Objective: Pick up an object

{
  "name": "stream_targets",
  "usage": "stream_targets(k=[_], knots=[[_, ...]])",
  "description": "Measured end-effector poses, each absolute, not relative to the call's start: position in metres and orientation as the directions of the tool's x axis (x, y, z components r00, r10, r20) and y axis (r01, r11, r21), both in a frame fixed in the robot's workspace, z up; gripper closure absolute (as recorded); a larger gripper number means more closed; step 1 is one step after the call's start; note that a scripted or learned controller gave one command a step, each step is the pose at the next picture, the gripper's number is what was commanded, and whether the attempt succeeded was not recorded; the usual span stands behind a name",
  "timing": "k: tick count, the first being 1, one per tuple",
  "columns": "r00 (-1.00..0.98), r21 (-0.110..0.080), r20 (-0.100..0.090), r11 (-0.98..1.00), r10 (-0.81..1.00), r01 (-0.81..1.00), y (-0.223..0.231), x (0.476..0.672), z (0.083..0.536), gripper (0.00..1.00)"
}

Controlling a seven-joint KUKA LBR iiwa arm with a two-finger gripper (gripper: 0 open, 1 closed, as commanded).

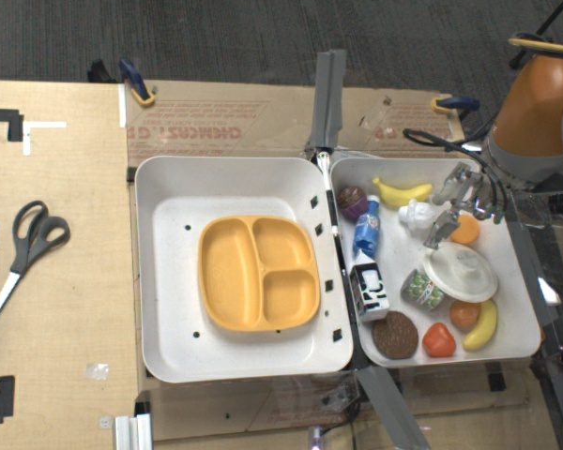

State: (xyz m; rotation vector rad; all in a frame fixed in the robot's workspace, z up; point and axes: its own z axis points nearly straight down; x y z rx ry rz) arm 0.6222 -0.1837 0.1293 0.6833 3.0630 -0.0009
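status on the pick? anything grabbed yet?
Done: the gripper is over the right bin, near the top banana and a white item. In hand: nothing visible between its fingers. Left: grasping and lifting. The yellow plate lies in the left bin.

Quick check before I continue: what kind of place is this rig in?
Most likely a robotics lab bench for pick tests, not a kitchen: two white bins clamped over cardboard, toy food such as a banana, and scissors lying on the bench.
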Motion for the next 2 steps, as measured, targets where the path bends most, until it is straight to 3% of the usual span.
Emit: stream_targets(k=[1, 2], knots=[[-0.947, 0.013, -0.026, 0.948, 0.320, 0.319, -0.214, 0.551, 0.103, 0.00], [-0.938, 0.002, -0.008, 0.938, 0.348, 0.348, -0.186, 0.627, 0.095, 0.00]])
